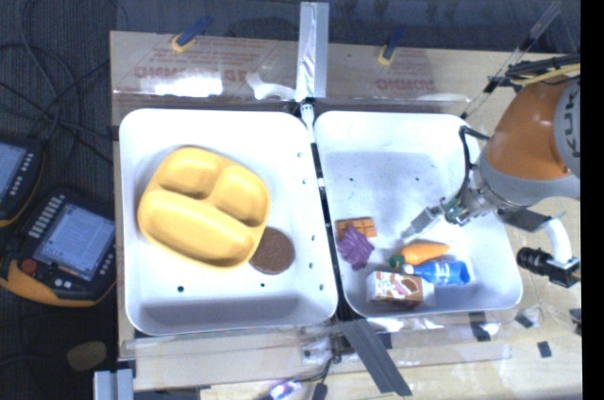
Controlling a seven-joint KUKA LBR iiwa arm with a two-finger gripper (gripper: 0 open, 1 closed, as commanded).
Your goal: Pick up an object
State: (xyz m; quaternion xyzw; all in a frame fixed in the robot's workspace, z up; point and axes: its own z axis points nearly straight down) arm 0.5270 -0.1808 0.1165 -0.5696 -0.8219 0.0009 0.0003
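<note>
Arm (533, 143) comes in from the right, orange band over the rt edge of the right bin (396, 129). Gripper (422, 221) points down-left into that bin, tip low over bare white floor, just above the cluster of small items. Can't tell how far the fingers are apart (too small and thin at this angle), and nothing visible btwn them, so no hold on anything.

Right bin contents, all crowded toward the front: toy carrot (425, 251), orange w/ green top, lying sideways just below the gripper tip, close to it but contact unclear; blue bottle (444, 273) lying on its side right under the carrot, touching it; small juice carton (396, 288) on its side at the front wall, beside the bottle's cap end; purple grape bunch (356, 246) near the divider; orange waffle-like square (356, 226) touching the grapes' upper edge.

Left bin (151, 129): big yellow bread-shaped lump (201, 205) takes up the middle, w/ a brown round cookie-like disc (274, 251) tucked against its lower rt side.

Handheld pendant (61, 242) on the floor left of the bench.
</note>
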